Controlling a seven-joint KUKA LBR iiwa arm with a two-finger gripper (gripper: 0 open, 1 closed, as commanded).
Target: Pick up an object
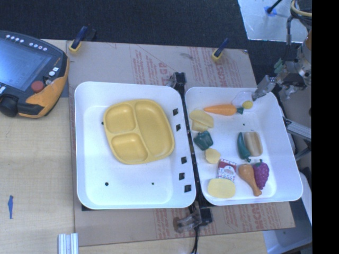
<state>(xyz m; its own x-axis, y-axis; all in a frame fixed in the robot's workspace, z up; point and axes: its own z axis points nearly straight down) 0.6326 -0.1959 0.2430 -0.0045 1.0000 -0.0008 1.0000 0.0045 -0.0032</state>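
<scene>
On the bench, two white bins are sitting side by side on cardboard printed with faint red lettering too blurred to read. The left bin (90,189) is holding a yellow divided plate (139,130). The right bin (283,142) is holding toy food: a carrot (220,109), a green pepper (203,139), a hot dog (250,143), purple grapes (261,174), a drumstick (248,177) and a small red carton (226,170) whose label is illegible. The gripper (262,89) is hovering at that bin's far right corner, near the carrot; whether it is spread or pressed together, I cannot tell.
</scene>
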